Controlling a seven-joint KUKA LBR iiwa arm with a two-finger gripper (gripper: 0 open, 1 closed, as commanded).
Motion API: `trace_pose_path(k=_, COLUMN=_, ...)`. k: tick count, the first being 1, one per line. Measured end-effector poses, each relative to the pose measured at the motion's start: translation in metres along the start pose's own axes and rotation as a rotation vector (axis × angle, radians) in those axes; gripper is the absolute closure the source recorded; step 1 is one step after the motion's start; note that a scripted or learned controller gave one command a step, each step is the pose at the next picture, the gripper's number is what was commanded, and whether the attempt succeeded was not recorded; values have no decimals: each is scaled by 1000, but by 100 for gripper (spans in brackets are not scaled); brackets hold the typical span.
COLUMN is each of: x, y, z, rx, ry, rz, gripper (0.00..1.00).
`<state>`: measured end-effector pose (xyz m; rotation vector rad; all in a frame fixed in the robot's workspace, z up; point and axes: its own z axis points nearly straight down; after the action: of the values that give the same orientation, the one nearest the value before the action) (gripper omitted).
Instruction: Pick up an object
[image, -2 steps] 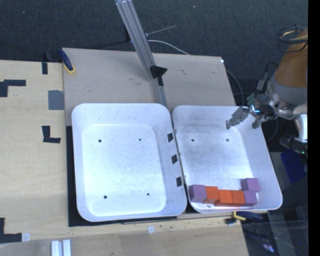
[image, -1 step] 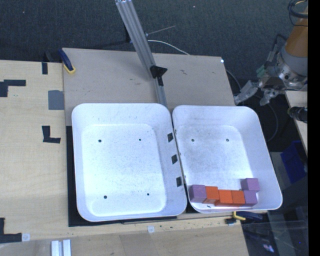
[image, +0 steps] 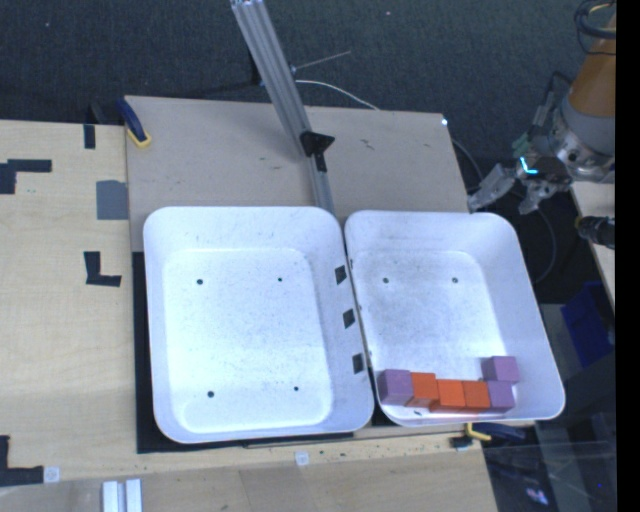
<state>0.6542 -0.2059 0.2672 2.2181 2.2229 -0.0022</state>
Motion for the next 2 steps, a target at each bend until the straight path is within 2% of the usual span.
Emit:
trace_pose_path(k=1, x=-3, y=-10, z=25, rx=3, ry=1, rz=2, gripper=0)
trace_pose_path(k=2, x=-3, y=-1, z=-19, rx=-4, ry=0, rz=0, gripper=0)
